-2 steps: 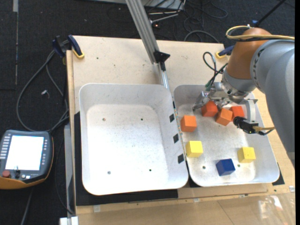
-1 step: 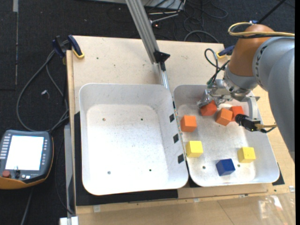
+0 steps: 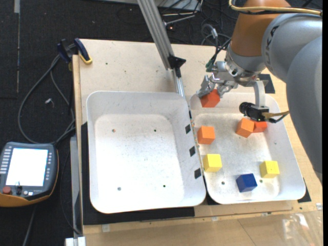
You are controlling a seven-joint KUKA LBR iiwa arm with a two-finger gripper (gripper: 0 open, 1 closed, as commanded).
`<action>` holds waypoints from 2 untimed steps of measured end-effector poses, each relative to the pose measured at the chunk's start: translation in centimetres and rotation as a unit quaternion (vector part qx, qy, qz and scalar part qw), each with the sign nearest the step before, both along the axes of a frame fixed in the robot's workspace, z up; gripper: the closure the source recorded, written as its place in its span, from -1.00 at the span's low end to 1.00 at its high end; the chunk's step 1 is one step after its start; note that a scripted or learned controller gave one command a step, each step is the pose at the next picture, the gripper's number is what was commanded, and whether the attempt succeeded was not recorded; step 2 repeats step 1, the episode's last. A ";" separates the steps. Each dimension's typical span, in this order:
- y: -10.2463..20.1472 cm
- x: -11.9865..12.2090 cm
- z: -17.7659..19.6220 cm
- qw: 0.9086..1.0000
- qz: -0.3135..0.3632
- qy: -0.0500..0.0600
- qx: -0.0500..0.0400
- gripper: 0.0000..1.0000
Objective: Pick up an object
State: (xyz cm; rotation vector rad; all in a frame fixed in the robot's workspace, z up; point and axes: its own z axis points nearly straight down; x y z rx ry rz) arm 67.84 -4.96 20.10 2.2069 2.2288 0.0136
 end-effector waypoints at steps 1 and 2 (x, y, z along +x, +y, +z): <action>6.3 -1.0 -0.6 1.000 -0.001 0.006 0.000 1.00; 6.3 -1.0 -0.6 1.000 -0.001 0.006 0.000 1.00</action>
